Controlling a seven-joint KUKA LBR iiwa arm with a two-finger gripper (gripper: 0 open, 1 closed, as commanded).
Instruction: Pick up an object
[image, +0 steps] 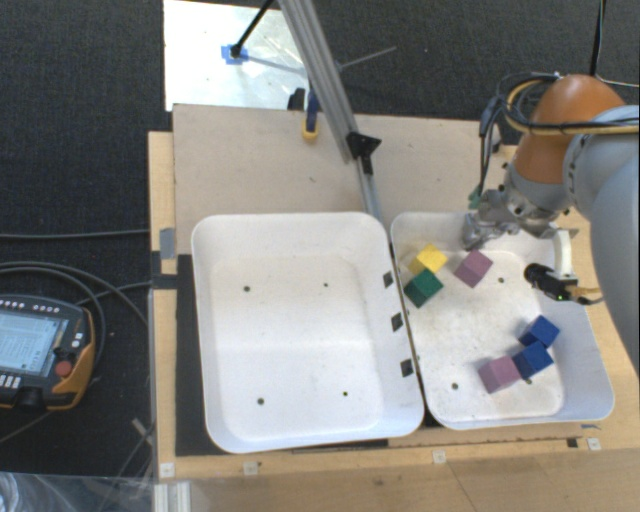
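The right white bin (585, 405) holds several small cubes. A yellow cube (432, 259) and a green cube (423, 288) sit by its left wall, with a purple cube (473, 268) just right of them. Two blue cubes (540, 330) (533, 359) and a second purple cube (498, 374) lie near the front right. My gripper (479, 230) hangs over the bin's back edge, just above and behind the first purple cube. From this angle the wrist hides its tips, and I see nothing held.
The left white bin (290, 222) stands beside the right one. A slanted metal pole (330, 85) crosses the bench behind the bins. A teach pendant (40, 350) lies on the floor at the far left. The grey arm (610, 170) fills the upper right.
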